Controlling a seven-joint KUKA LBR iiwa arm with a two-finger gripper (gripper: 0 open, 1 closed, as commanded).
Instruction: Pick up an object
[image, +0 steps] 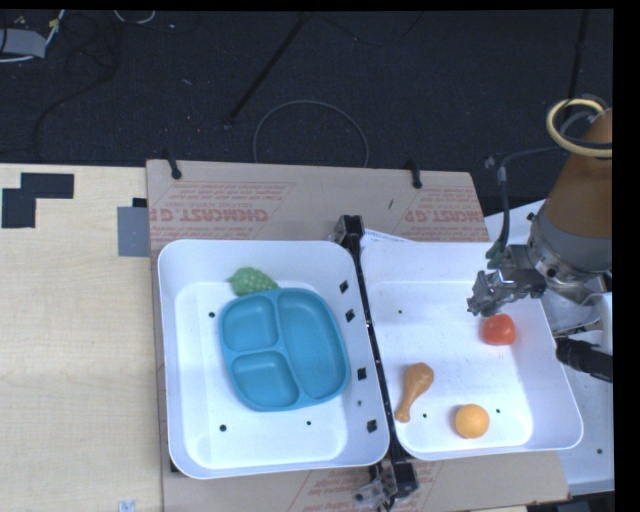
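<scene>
While bins (200, 440) sit on cardboard (300, 205) | dark floor (300, 80) behind | jaws' (487, 297) state unclear

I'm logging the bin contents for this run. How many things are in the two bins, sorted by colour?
Blue: 1, the divided plate
Green: 1, the leafy piece at the plate's far edge
Red: 1, the round piece
Orange: 1, the ball
Tan: 1, the drumstick
Total: 5

A light wooden bench (70, 330) is seen topped by a cardboard sheet (300, 205), on which two white bins are set: one (195, 440) at nine o'clock, another (560, 420) at three.
</scene>
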